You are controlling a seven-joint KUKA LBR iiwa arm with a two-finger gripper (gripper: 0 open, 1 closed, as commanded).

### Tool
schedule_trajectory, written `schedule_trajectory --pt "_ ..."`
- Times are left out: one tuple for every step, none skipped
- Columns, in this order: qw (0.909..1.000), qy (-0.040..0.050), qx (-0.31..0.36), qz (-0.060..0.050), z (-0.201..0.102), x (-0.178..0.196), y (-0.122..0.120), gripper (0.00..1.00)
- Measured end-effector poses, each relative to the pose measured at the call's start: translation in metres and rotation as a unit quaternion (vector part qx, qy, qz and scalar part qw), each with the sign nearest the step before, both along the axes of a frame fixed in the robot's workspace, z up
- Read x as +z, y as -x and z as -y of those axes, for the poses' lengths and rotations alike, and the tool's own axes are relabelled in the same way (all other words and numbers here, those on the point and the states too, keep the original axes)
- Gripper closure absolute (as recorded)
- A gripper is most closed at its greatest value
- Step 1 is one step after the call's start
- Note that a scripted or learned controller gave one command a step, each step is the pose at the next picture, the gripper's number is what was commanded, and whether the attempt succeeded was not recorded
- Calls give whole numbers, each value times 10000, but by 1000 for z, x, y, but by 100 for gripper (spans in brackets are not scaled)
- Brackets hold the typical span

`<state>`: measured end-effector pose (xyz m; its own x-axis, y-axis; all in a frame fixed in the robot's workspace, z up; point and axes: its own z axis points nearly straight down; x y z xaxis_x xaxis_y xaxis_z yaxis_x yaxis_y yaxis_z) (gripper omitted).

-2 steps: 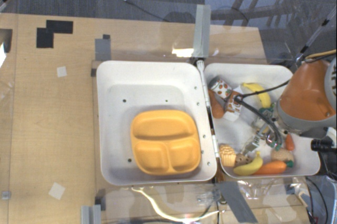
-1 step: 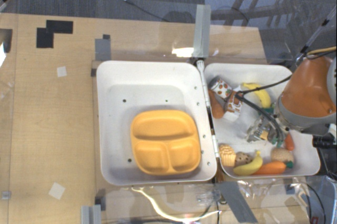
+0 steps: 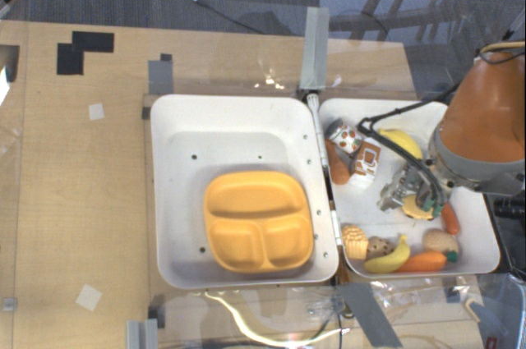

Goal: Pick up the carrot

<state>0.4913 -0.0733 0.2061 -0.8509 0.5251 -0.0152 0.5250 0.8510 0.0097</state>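
Carrot lies on its side at the near edge of the right bin, its left end just beside a small banana and a tan potato-like lump touching it on the far side. On the left, the left bin holds a yellow tray with three compartments, set toward its near right. Across the divide, the right bin's left side carries a brown sausage-like piece, a small can and a white-and-brown carton. Near these, along the near wall, sit a ridged cream pastry and a speckled cookie-like bit. A second banana lies toward the far side. The gripper hangs low over the middle of the bin, well apart from the carrot, above a yellow object; whether it is open or closed cannot be told. A small red-orange piece lies just right of it. The arm covers the bin's far right.
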Motion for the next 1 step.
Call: schedule_trajectory --pt "10000 7 10 3 1 8 -1 100"
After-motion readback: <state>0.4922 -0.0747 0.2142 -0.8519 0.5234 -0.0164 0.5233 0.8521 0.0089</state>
